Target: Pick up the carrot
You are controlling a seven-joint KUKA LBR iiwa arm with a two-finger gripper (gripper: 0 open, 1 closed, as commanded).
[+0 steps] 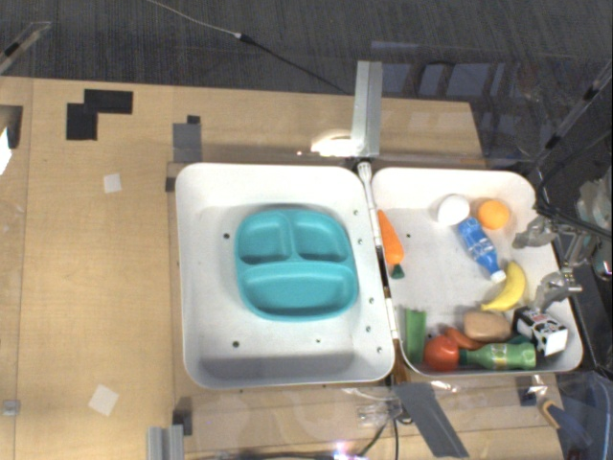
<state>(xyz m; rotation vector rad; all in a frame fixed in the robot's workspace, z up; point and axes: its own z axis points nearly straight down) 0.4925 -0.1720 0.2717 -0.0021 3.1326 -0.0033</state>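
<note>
The carrot (389, 241) lies in the right bin (421, 185), against its left wall near the divider. Its long axis runs almost top to bottom in the frame, with the orange tip toward the top and the green stem end toward the bottom. The hand (557, 257) sits at the right edge of the frame, over the bin's right rim, with two metal fingers (533, 235) spread apart and nothing between them. A yellow banana (509, 288) lies just left of it. A teal divided plate (293, 262) rests in the left bin (206, 257).
</note>
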